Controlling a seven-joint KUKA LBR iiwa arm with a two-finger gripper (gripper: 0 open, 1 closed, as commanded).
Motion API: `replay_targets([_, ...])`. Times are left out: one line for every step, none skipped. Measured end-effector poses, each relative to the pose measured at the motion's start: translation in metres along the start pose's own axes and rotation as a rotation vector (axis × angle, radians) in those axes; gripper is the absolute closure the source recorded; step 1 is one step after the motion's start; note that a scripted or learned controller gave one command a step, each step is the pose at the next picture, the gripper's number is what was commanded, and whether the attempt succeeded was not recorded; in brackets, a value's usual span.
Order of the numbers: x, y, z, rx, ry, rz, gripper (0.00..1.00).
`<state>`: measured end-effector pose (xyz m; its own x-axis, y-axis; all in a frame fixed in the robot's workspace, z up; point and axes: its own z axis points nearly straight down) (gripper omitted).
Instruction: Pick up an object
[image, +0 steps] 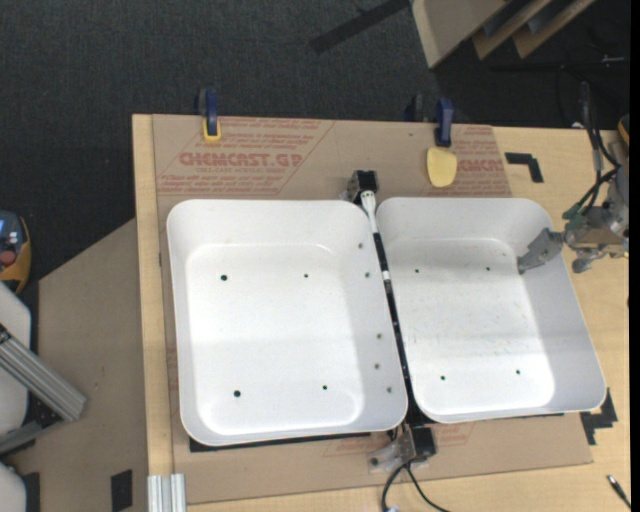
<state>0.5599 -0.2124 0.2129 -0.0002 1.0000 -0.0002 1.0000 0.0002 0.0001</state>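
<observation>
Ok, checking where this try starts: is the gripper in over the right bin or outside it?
In, barely: the gripper reaches past the rim at the right bin's far right corner. Touching it or not: cannot tell.

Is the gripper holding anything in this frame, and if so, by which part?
Nothing can be seen held. The gripper sits over the right bin's far right rim, with no object visible at its tip.

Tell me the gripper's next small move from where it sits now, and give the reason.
Probably pull back from the right bin and look again. The gripper sits low at that bin's far right rim, and I see nothing to pick up on the white floor near it, nor in the left bin. Closing here would likely catch nothing.
</observation>
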Motion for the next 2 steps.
replay_targets([0.000,0.001,-0.011,-0.003,-0.001,-0.001,1.00])
replay_targets([-0.011,-0.045,-0.016,0.003,0.001,0.002,1.00])
